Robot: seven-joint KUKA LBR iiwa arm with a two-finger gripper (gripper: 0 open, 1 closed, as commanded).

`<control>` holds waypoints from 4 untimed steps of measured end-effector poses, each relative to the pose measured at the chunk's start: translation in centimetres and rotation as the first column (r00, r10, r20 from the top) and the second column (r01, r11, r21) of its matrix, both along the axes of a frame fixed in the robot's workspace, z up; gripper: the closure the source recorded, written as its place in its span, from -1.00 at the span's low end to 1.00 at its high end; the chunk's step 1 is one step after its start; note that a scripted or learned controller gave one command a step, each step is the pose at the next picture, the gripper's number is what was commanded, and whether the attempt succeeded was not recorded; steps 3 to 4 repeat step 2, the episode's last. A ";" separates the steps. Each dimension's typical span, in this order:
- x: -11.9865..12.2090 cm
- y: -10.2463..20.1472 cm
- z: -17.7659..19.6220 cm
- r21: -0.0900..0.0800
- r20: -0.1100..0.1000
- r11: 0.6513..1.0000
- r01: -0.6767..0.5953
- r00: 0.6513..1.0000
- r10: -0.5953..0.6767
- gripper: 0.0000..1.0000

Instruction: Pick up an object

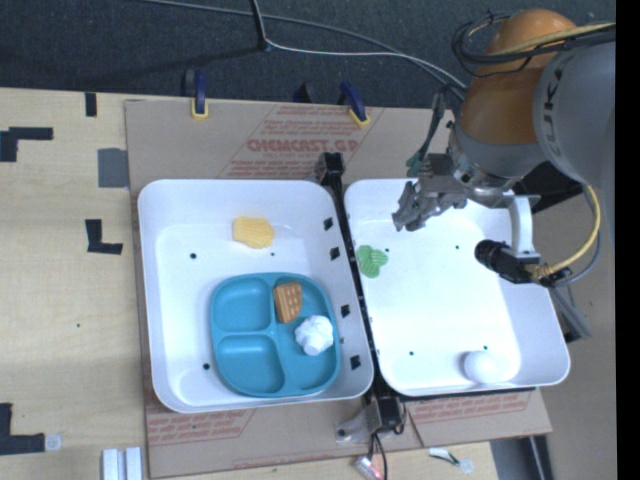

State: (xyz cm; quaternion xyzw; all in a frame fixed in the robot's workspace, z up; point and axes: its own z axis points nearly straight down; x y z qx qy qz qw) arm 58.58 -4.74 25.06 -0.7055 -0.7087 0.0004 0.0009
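Green and small, the nearest object (372,261) lies on the floor of the right bin (440,308), close to its left wall, below and left of my hand (412,208). The hand hangs above that bin's upper part; whether it is wide or narrow I cannot tell. I judge I should shift it left and toward me until centred over the green piece, then descend straight, minding the wall. I count two bins, one blue tray (245,353), one yellow piece (253,232), one brown piece (288,301), and two white pieces (314,335) (487,366).
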 end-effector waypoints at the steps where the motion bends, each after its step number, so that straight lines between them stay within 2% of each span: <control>1: -0.8 5.0 0.4 -0.001 0.002 1.000 0.001 1.000 -0.001 1.00; 2: -1.3 9.6 0.4 0.000 0.001 1.000 0.000 1.000 0.000 1.00; 4: -1.3 9.6 0.4 0.000 0.001 1.000 0.000 1.000 0.000 1.00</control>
